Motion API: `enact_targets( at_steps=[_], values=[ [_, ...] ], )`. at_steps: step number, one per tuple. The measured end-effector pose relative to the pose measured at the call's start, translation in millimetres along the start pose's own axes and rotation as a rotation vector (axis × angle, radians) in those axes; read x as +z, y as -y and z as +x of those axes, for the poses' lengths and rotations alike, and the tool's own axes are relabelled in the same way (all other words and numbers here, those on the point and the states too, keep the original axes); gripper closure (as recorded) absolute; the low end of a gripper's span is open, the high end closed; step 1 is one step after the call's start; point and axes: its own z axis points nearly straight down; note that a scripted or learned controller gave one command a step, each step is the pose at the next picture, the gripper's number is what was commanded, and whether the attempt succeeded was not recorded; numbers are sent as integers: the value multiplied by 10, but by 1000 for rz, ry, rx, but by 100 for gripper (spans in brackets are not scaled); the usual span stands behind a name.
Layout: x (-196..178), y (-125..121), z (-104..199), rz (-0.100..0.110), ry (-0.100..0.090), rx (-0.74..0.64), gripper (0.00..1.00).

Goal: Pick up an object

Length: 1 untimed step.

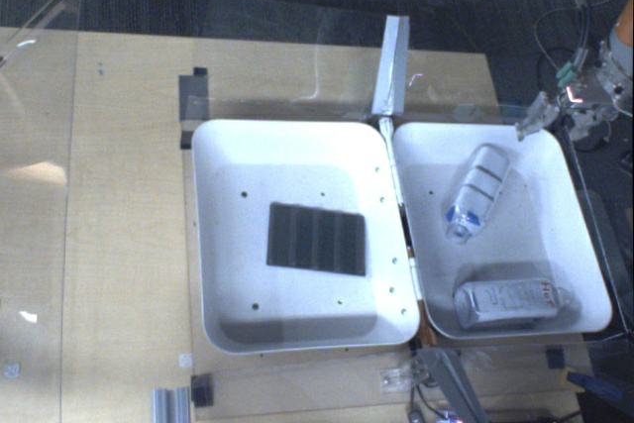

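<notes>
A clear plastic bottle (pixel 475 190) with a blue cap lies tilted in the right bin (pixel 580 203), cap toward the front left. At that bin's front edge rests a silvery grey packet (pixel 511 301), lying lengthwise. A dark ribbed rectangular pad (pixel 317 238) lies flat in the middle of the left bin (pixel 223 213). My gripper (pixel 567 110) hangs above the right bin's back right corner, well apart from the bottle and with nothing seen in it.
A grey metal post (pixel 390 66) stands behind the seam between the two bins. Cables and wires (pixel 565 35) trail near the wrist at the far right. The wooden bench (pixel 99 213) stretches to the left of the bins.
</notes>
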Motion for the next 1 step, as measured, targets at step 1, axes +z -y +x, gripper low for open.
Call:
enact_targets(
  at_steps=[1],
  values=[
    [1327, -259, -8, -4, 1, -249, 0]
  ],
)
